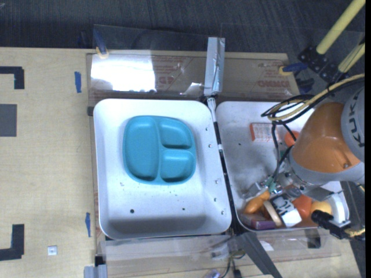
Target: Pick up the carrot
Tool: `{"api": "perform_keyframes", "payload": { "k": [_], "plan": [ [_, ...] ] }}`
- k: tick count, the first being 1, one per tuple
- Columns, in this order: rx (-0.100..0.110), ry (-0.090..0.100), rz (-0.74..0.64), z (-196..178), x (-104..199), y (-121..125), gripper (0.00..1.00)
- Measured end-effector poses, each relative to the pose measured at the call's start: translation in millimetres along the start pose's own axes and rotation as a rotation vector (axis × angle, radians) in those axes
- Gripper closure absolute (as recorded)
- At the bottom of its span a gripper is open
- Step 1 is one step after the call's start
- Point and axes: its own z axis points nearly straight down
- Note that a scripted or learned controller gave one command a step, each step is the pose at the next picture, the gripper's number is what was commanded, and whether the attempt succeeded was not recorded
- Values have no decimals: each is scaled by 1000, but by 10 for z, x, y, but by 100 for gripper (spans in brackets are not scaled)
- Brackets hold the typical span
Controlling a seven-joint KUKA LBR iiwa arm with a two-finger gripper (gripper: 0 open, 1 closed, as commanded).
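Observation:
A thin orange piece (287, 135), seemingly the carrot, lies in the back half of the right bin (237, 155), with its right end hidden under the arm. My gripper (278, 194) is low in the bin's front part, well in front of that piece. It hangs over a cluster of toys. An orange-brown rounded thing (254, 205) lies just to its left, and a purple piece (265, 225) lies in front of it.
The left bin (110, 172) holds a blue divided plate (157, 149). In the right bin there is an orange-and-white packet (261, 132) at the back, plus a red-orange thing (305, 204) and a yellow one (322, 206) at the front right. The arm's orange band (324, 141) hangs over the right side.

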Motion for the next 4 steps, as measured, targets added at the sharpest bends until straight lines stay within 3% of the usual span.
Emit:
{"api": "perform_keyframes", "payload": {
  "k": [1, 2, 3, 4],
  "plan": [
    [8, 3, -215, 5, -634, 297, 0],
    [-2, -1, -221, 1, -17, -2, 0],
    [-11, -9, -217, -118, -43, 22, 100],
    [-1, 2, -251, -1000, 262, 881, 100]
  ]
}}
